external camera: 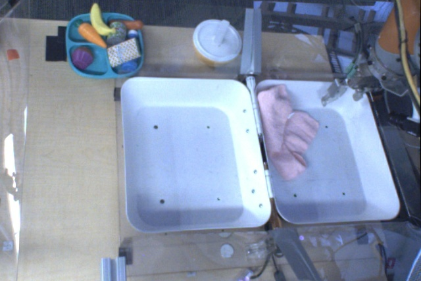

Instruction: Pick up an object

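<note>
A crumpled pink cloth [289, 133] lies in the right bin [368, 207], against its left wall and reaching toward the middle. My gripper [342, 94] hangs over that bin's far right corner, up and to the right of the cloth and apart from it. Its two fingers are spread open with nothing between them. The grey arm with its orange band [393, 29] comes in from the right edge.
The left bin [191, 154] sits beside the right one, a metal divider [250, 43] standing behind the seam. On the bench at the back are a blue tray of toy food [105, 44] and a white lidded cup [217, 41].
</note>
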Controlling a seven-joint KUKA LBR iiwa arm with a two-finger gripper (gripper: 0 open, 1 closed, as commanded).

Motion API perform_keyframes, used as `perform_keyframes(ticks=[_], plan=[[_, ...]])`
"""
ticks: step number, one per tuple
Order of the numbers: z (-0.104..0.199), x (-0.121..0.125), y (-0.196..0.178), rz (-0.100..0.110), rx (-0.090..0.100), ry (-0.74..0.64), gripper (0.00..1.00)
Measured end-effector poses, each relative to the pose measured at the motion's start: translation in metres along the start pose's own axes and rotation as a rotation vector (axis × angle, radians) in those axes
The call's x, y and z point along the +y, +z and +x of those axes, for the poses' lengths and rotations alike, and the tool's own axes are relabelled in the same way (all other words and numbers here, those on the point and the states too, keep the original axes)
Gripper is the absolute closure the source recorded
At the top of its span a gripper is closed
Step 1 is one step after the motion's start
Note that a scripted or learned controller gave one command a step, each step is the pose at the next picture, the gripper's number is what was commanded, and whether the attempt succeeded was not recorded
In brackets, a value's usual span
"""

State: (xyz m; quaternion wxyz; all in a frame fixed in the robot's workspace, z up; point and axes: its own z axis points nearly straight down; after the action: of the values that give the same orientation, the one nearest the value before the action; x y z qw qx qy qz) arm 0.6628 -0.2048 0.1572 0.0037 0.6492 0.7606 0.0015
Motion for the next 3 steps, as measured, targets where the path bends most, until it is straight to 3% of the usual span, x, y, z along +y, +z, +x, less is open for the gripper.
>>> perform_keyframes(ticks=[1, 2, 3], plan=[[0.072, -0.034, 0.068, -0.003, 0.001, -0.184, 0.00], [0.111, -0.026, 0.068, -0.004, 0.000, -0.264, 0.00], [0.111, -0.023, 0.054, -0.013, -0.003, -0.264, 1.00]])
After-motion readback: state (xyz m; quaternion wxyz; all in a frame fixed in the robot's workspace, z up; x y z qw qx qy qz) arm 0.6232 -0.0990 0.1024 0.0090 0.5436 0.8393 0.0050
